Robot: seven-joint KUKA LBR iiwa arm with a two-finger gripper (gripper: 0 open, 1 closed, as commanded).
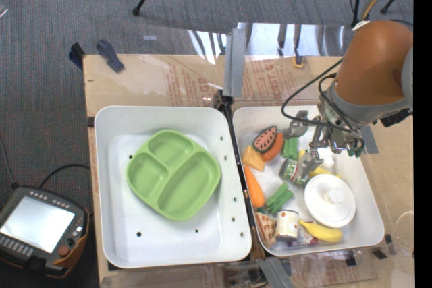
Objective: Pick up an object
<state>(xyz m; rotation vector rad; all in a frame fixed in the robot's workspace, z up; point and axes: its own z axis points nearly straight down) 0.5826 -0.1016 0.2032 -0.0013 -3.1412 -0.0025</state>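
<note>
Over the right bin (374,226) we see the gripper (312,160) hanging low among the toy food, the grey arm with its orange band (373,61) coming in from three o'clock. Whether its fingers are spread or closed we cannot tell, nor whether they have hold of anything. Just under it, touching or nearly so, lies a small green-labelled can (294,172), tilted on its side. At nine o'clock from the can sits a watermelon slice (265,139) with an orange carrot (254,188) running toward six. A white lidded bowl (329,199) rests at four o'clock from the gripper, a yellow banana (322,232) beyond it at the bin's near wall. The left bin (108,125) holds a light green divided plate (174,174)
</note>
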